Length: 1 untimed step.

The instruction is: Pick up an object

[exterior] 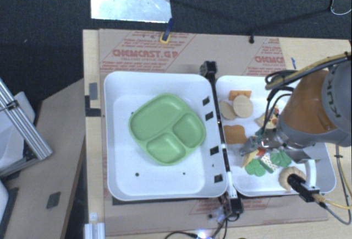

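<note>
Two white bins are sitting on the desk (137, 45); the pincer (259, 144) is hanging over toy food (263, 163) in the right bin (324, 177), its state impossible to tell.
</note>
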### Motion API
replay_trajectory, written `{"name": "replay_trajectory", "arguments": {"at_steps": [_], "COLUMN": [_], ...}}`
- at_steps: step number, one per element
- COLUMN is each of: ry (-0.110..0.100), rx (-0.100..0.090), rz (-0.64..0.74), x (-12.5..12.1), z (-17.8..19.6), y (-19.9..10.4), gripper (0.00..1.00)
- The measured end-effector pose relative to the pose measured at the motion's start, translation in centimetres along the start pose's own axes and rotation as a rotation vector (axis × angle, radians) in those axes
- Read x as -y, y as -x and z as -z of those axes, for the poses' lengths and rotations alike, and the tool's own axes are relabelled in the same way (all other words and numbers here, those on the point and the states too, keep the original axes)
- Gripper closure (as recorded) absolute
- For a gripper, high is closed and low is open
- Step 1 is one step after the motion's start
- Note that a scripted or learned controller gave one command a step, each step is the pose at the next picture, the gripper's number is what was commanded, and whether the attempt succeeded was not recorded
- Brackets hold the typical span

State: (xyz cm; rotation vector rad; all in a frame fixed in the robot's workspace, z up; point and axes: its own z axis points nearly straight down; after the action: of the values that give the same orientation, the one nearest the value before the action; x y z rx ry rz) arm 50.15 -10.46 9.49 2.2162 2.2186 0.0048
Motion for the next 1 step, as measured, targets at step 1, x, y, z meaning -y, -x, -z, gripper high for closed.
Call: {"name": "replay_trajectory", "arguments": {"at_steps": [1], "ry": [0.013], "rx": [0.005], "rz": [-0.002], "x": [-0.39], "z": [0.62], "y": [0.21], "gripper": [1.00]}}
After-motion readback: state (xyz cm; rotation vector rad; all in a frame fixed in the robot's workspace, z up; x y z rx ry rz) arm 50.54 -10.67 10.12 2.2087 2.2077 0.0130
